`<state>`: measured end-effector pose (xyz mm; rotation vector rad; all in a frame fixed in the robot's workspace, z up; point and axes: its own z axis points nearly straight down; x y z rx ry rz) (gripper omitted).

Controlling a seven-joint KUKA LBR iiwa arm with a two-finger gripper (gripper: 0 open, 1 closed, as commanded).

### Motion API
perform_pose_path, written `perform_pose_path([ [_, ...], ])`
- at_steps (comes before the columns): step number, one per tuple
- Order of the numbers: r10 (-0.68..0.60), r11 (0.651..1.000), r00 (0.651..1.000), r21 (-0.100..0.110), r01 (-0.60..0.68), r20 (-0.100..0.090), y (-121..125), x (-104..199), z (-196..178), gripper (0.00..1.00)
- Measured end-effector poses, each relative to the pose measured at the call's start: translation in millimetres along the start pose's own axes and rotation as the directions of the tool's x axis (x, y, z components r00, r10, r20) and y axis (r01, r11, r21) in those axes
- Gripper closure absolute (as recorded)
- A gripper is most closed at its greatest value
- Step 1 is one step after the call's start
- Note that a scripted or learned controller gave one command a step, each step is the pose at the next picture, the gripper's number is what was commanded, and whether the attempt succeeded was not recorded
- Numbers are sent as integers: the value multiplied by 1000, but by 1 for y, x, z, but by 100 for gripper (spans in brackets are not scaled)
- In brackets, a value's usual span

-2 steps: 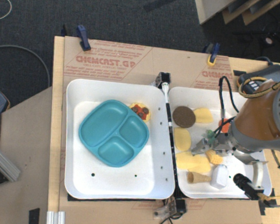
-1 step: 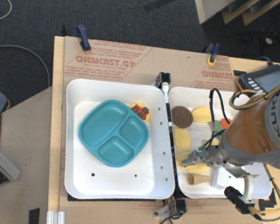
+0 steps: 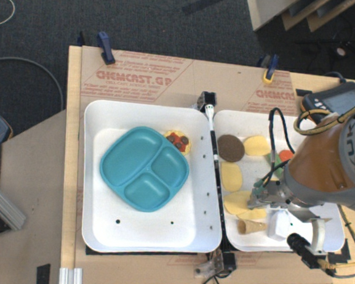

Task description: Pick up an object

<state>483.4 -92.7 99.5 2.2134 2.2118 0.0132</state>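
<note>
- On the bench, two shallow white bins sit side by side on a sheet of brown cardboard printed with red lettering; the left bin and the right bin touch along their inner rims.
- Blue clamps pin the cardboard at its far edge.
- Inside the left bin lies a teal plastic plate with three compartments, turned at a slant, flat on the bin floor.
- Just beside the plate's far right corner rests a small toy food piece in red, yellow and dark colours, touching or nearly touching the plate's rim.
- Along the right bin's left side several flat toy foods are strewn: a round brown disc, a pale yellow oval just right of it, a yellow oval piece nearer the camera, and a yellow wedge-like slice below that.
- A small tan cone-shaped piece lies near the bin's front rim, and a bit of orange peeks out beside the arm.
- From the right, the grey arm with its orange band hangs over the right bin, hiding much of its floor.
- Its gripper is low over the yellow slice; whether it is open, closed or holding anything I cannot tell, since the wrist covers it.
</note>
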Motion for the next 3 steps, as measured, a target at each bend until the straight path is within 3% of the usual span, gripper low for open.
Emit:
perform_pose_path([
  [2,-12,1000,1000,6,12,-7,-1,174,-167,100],
  [3,-1,1000,1000,-5,1,-6,2,143,-320,100],
])
